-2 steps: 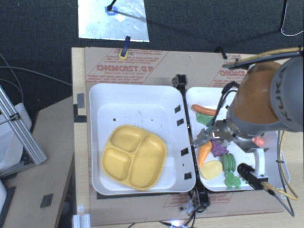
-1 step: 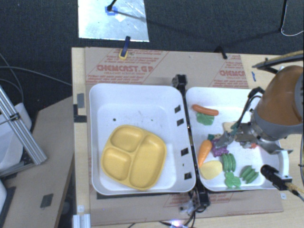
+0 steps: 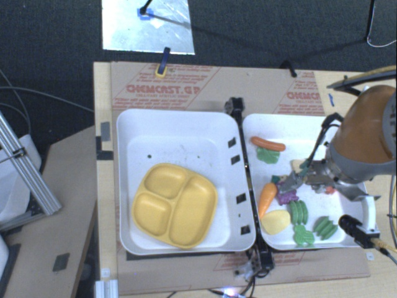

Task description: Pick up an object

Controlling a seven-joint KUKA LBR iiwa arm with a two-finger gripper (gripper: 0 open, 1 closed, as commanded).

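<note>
right bin (image 3: 282, 124): lemon (image 3: 276, 221), beans (image 3: 299, 212), carrot (image 3: 267, 197), purple toy (image 3: 286, 197) partly hidden under tool (image 3: 289, 182) | tool low over purple toy, opening unreadable | arm (image 3: 366, 135) covers bin's right | left bin (image 3: 180, 126): yellow tray (image 3: 175, 205)

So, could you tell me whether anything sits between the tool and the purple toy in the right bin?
Nothing visible does. The tool hovers right at the purple toy, with the carrot beside it on the left and green pieces just below.
</note>
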